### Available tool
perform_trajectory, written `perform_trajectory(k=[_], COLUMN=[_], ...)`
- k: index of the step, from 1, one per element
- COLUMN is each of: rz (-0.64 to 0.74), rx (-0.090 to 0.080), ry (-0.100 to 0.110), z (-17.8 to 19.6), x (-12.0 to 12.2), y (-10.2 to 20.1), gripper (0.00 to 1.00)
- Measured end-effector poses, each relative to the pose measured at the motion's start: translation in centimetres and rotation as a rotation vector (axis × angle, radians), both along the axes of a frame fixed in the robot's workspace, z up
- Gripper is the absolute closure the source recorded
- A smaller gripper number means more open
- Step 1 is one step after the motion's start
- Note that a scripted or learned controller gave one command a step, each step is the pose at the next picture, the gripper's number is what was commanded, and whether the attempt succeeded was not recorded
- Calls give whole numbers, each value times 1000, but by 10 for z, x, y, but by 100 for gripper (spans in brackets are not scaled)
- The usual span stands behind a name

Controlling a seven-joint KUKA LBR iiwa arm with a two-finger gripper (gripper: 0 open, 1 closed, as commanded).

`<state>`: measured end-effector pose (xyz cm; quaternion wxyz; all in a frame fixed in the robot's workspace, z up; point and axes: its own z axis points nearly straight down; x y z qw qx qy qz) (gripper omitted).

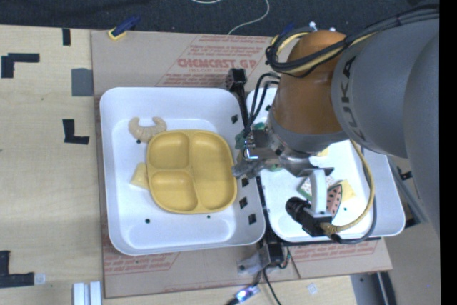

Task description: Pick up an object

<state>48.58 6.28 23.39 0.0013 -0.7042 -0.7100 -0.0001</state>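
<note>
Arm (335, 93) is parked over the seam between the two bins, wrist bulk covering most of the right bin (385, 214). Gripper (251, 153) sits at the left bin's right wall, just beside the yellow divided plate (191, 171). Can't tell its state, hardware is a blur from this angle.

Candidates: the plate lies flat mid left bin (118, 153), three compartments up. A tan curved piece (146, 128) is touching the plate's upper left rim. A pale yellow flat bit (138, 176) pokes out from under its left edge. In the right bin a small multicoloured item (333, 198) peeks out under the arm.

Handling guess: the plate looks like rigid plastic, light, smooth, probably slippery. Too wide to span, so pinch a rim or a divider ridge. Expect it to tilt and slide. The tan piece looks smaller and easier, grab across the middle of the curve.
</note>
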Motion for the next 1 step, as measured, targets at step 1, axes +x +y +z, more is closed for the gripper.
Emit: perform_trajectory(k=[1], rz=[-7], rx=[-3], ry=[3], z=[-19], x=[3], y=[5], gripper=[100])
